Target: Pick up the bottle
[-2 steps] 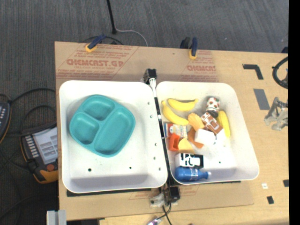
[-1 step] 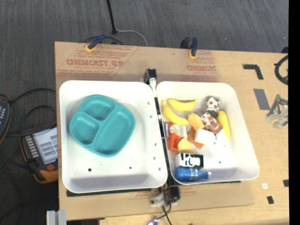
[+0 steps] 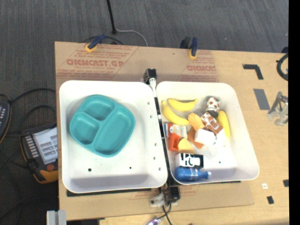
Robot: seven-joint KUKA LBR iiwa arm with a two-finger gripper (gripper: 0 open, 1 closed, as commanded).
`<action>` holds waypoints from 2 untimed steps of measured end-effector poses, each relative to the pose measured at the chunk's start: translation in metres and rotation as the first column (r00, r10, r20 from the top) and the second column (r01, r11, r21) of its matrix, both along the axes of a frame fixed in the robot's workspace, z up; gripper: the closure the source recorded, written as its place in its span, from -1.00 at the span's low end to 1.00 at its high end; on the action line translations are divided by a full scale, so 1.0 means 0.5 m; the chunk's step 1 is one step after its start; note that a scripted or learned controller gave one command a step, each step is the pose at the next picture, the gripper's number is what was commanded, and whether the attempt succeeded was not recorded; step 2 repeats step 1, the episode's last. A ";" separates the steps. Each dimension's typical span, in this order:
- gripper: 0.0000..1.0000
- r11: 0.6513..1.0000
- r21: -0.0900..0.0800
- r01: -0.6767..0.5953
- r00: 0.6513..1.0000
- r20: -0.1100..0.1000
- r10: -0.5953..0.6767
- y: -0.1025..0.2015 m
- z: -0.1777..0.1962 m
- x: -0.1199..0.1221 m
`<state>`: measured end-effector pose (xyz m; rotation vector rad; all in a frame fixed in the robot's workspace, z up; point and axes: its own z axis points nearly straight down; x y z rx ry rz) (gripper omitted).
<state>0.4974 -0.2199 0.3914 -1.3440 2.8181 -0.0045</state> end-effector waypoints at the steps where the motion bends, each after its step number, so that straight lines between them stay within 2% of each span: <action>1: 1.00 1.000 0.001 0.001 1.000 0.004 -0.001 0.002 0.020 0.003; 2: 1.00 1.000 0.001 0.001 1.000 0.004 -0.001 0.002 0.020 0.003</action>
